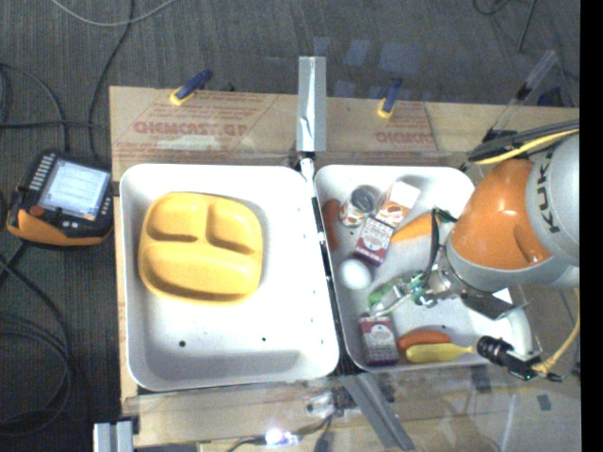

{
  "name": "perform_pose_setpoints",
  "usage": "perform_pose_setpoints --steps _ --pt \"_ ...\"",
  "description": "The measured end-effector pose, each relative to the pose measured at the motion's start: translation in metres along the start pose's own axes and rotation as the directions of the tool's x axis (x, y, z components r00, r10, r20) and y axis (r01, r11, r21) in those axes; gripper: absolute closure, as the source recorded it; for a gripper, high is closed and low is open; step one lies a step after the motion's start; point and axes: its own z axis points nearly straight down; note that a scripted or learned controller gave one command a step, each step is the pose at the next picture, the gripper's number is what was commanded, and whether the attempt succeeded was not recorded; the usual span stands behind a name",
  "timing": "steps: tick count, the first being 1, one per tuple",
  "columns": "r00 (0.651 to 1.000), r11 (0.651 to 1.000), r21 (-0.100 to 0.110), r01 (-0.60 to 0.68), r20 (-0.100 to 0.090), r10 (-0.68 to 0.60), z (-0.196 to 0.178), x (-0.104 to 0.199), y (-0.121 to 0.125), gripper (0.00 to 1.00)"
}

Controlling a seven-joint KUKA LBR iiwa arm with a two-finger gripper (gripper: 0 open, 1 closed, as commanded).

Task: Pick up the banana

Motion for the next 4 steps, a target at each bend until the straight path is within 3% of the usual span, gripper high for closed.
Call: perform_pose_setpoints --steps 1,2,3,4 --pt "0.913 0.913 0.007 -0.408 0.003 0.408 -0.077 0.021 0.069 0.00" --pt "0.905 0.905 0.007 -0.425 0.006 0.425 -0.062 -0.124 0.113 0.00" --pt "0.863 0.863 -0.002 -0.506 0.000 0.506 0.016 -0.049 -0.014 0.00" --pt "0.881 0.881 -0.011 -0.473 0.002 0.473 0.016 0.018 0.038 0.00"
